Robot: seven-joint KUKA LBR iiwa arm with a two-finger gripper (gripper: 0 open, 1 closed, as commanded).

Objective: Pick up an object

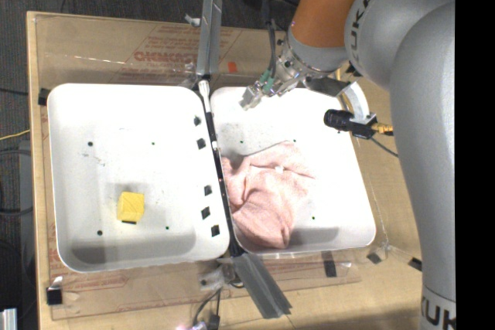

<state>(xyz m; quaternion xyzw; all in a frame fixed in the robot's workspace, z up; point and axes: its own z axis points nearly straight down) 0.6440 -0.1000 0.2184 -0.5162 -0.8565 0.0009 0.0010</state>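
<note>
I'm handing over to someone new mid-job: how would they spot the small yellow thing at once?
Start with the two white bins side by side; take the left bin in the camera view, away from the arm. The yellow block lies alone in its near half. It is small, boxy and bright, unlike the soft crumpled pink cloth in the right bin.

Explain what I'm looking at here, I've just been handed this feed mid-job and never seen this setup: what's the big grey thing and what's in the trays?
The camera looks down at a slant on a bench. The grey and orange shape on the right is a robot arm; its tool hangs over the far edge of the right bin. A crumpled pink cloth lies in that bin. A small yellow block lies in the left bin. The tool is apart from both; nothing shows between its tips.
</note>
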